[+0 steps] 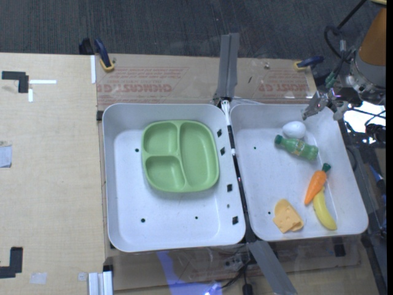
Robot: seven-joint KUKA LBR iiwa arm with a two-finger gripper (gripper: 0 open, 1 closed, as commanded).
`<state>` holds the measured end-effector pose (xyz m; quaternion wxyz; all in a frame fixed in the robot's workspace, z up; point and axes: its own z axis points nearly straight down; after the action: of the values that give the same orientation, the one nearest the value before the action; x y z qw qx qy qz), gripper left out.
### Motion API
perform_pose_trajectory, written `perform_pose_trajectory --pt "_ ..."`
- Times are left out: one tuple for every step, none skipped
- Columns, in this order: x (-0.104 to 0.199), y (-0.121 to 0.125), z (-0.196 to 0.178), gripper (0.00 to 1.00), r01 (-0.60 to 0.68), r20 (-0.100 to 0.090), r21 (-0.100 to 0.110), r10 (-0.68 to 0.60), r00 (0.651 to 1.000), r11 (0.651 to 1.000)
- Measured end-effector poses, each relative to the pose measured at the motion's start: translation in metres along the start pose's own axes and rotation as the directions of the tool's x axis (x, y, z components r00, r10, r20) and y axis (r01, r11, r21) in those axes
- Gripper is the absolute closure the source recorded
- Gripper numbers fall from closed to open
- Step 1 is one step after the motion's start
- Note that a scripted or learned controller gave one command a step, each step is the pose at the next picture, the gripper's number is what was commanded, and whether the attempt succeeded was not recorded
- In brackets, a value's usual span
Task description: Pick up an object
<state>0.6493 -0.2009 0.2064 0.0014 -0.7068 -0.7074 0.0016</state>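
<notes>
In the camera view, the gripper [323, 105] is being held above the far right corner of the right bin [264, 221], clear of everything in it; whether anything is clamped there cannot be told. Nothing is being carried, so the approach step is judged to be in hand. A white egg [294, 129] is lying touching a green bottle [297, 147], nearest the tool. A carrot [316, 185], a banana [324, 213] and a cheese wedge [287, 216] are lying nearer the front. A green divided plate [180, 156] is sitting in the left bin [123, 226]. A descent over one chosen item is being called for next, probably the egg.
</notes>
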Motion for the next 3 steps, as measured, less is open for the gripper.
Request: perform_pose_trajectory --pt "0.031 0.01 0.109 0.0 0.267 0.0 -0.002 -0.267 0.964 0.964" --pt "0.031 0.009 0.102 1.0 0.268 -0.001 0.003 -0.268 0.964 0.964" --pt "0.121 -0.009 0.017 1.0 0.065 0.001 -0.001 -0.065 0.998 0.998"
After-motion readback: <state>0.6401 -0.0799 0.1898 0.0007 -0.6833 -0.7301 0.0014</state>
